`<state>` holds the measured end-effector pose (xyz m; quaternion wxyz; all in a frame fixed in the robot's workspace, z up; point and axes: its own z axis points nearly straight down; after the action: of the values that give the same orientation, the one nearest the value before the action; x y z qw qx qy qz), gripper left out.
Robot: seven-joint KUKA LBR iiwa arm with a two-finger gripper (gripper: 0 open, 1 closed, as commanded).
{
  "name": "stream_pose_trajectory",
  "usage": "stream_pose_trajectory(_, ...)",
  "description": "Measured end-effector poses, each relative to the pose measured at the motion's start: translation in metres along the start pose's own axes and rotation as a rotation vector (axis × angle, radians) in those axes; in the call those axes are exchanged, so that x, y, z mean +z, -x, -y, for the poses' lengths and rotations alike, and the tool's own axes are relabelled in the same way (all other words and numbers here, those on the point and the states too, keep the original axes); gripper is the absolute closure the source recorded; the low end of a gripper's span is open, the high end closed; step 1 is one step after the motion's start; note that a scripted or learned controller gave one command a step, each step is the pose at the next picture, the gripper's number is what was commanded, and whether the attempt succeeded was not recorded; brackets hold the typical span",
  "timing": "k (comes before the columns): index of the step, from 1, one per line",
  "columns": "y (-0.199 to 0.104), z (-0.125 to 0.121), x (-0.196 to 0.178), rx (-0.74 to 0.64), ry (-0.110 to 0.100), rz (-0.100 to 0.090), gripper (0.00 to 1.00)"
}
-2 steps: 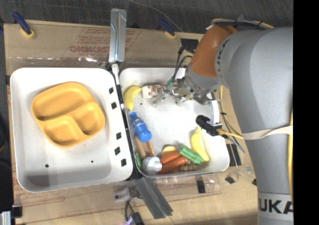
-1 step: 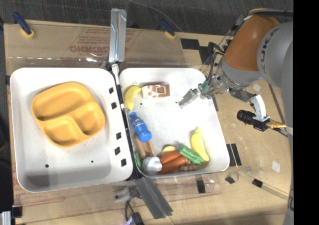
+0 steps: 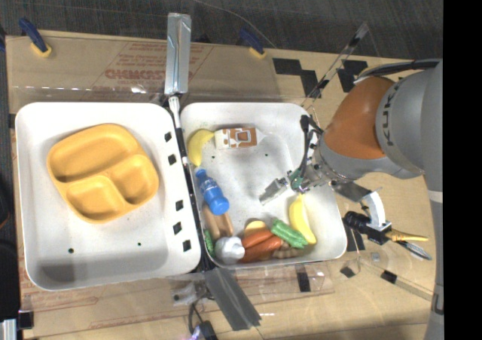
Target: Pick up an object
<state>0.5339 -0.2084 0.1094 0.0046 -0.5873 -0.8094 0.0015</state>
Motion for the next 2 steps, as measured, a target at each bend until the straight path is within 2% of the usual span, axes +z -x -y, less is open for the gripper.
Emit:
stream_pose_trajectory(1, -0.032, 0.041, 0.018, 0.016, 0.007, 0.004, 0.0)
stream_pose_trajectory(2, -0.03, 0.04, 0.007, 0.014, 0.009, 0.007, 1.0)
